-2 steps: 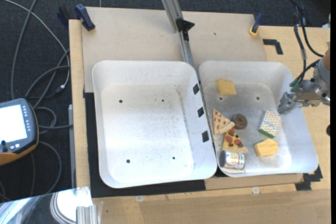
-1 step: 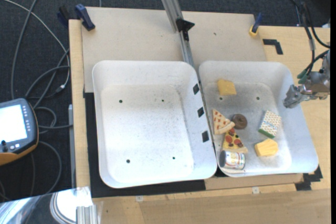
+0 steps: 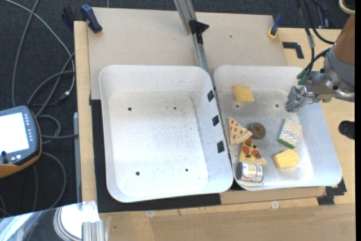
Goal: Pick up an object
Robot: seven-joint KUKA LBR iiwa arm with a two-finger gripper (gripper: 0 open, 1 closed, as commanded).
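Hand (image 3: 294, 100), grip state unclear, hovering near right bin's far edge above patterned block (image 3: 290, 134): light, stiff; pinch its long sides.

7 objects (image 3: 243, 93) lie in the right bin (image 3: 330, 147).

Bench (image 3: 141, 36) carrying two white bins

A left bin (image 3: 155, 132) and a right bin (image 3: 324, 147) are sitting side by side at centre frame on a black mat (image 3: 97, 178), with blue clamps (image 3: 90, 17) gripping the upper corners.
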